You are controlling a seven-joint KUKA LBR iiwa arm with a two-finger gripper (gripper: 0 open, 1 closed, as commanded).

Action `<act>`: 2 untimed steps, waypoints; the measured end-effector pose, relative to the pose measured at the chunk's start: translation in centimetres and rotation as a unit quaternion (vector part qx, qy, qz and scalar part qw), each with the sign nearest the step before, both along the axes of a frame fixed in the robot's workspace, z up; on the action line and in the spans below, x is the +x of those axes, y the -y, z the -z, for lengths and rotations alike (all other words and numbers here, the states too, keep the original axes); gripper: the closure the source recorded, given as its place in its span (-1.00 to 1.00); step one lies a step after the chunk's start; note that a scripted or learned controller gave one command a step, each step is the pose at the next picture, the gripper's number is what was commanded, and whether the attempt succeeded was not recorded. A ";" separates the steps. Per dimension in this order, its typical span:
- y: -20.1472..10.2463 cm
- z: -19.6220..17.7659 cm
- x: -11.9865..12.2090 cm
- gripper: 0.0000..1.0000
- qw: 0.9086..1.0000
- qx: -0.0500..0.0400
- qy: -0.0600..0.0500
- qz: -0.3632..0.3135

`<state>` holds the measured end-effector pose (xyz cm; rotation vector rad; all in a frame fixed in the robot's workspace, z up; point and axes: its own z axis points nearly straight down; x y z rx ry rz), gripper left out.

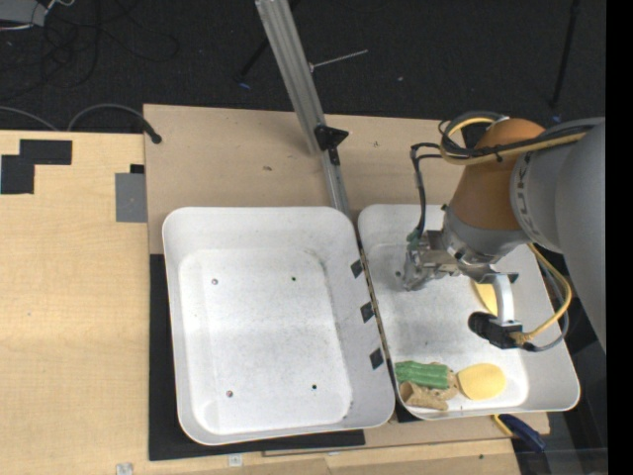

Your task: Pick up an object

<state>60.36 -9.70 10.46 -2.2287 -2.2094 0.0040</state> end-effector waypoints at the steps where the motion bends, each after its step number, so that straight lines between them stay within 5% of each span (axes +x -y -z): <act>1: 0.1 -6.3 0.4 1.00 1.000 0.000 0.004 -0.003; 2: 0.2 -11.6 0.4 1.00 1.000 -0.001 0.004 -0.004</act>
